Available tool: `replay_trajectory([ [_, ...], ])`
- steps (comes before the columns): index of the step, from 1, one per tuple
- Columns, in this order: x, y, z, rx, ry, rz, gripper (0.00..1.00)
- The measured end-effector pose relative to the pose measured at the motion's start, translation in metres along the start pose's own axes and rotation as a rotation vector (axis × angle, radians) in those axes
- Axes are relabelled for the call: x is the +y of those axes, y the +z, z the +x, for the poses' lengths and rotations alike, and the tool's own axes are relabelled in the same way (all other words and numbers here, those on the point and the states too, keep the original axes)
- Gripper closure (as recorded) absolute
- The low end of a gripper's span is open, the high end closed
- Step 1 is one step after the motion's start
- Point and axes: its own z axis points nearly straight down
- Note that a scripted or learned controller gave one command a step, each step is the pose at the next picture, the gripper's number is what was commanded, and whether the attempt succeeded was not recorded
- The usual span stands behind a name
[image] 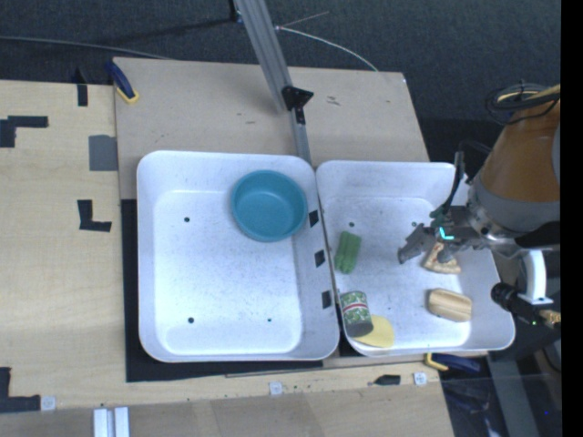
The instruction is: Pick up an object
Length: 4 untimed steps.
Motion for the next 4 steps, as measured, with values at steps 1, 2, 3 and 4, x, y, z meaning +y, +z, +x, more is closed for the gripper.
replay_trajectory([
  [1,0.000,0.000,0.000,0.000,0.000,-0.001,0.00],
  [2,-0.006,0.063,-0.001,0.001,0.002,0.005,0.00],
  [3,-0.006,0.114,-0.001,-0.003,0.001,-0.003,0.00],
  [4,-0.006,0.102,-0.002,-0.005,0.002,-0.006,1.00],
])
